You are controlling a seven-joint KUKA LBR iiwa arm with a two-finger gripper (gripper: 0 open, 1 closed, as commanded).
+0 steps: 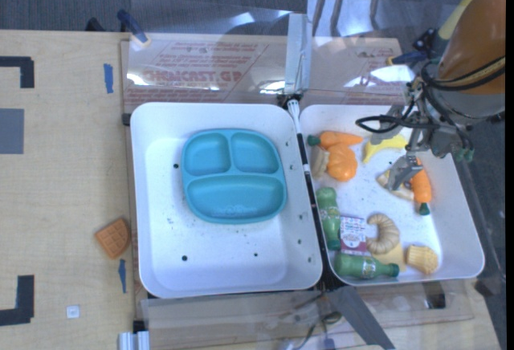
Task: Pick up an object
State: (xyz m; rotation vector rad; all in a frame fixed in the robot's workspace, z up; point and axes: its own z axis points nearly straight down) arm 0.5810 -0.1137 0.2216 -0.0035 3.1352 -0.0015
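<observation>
The arm [474, 35] is reaching in from the right and hanging over the far part of the right bin [462, 220], its orange band showing above a tangle of black cables. The gripper [409, 168] is pointing down into this bin, and its tip is sitting right at a small tan piece [396, 177] and the upper end of a carrot [422, 188]; whether the gripper is open or closed, and whether it is grasping anything, cannot be told from this angle. A banana [384, 146] is lying just beyond and to the left of the gripper. Further left, near the wall between the bins, an orange fruit [342, 164] is resting below a second carrot [339, 138]. Nearer the camera than the gripper, a croissant [384, 231] is lying beside a small printed packet [352, 229], with a green bottle [365, 266] along the near wall and a yellow wedge [423, 258] in the near right corner. A green vegetable [328, 208] is lying against the dividing wall. Well to the left of the gripper, the left bin [161, 260] is carrying a blue divided plate [234, 176]. Far to the left, on the counter [56, 180], a waffle [113, 237] is lying outside both bins.
</observation>
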